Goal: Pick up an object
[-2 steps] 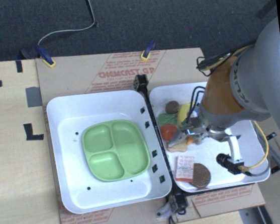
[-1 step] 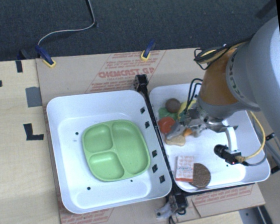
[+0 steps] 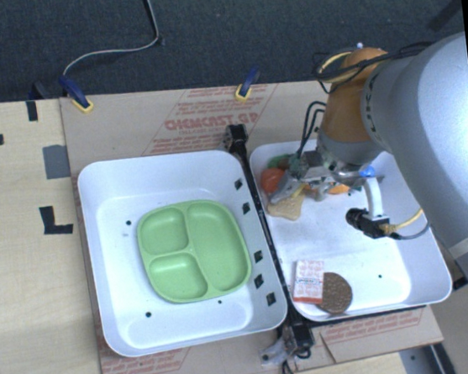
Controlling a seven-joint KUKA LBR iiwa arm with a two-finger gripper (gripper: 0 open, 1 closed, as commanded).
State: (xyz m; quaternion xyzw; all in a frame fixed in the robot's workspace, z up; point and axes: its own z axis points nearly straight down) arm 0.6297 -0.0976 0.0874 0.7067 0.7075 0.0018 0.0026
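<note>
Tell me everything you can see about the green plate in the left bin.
The green plate is a light green, rounded-square divided tray, plastic by its look, with three compartments: two smaller ones on the left side and one larger on the right. It lies flat and upright on the floor of the left bin, roughly central, turned slightly askew to the bin's walls. All three compartments look bare. It touches nothing apart from the bin floor.

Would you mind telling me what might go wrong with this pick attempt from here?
The gripper sits at a crowded corner: the red item and tan piece touch, so it may drag both or grab neither. They also lie near the bin wall, which the fingers might strike.
</note>
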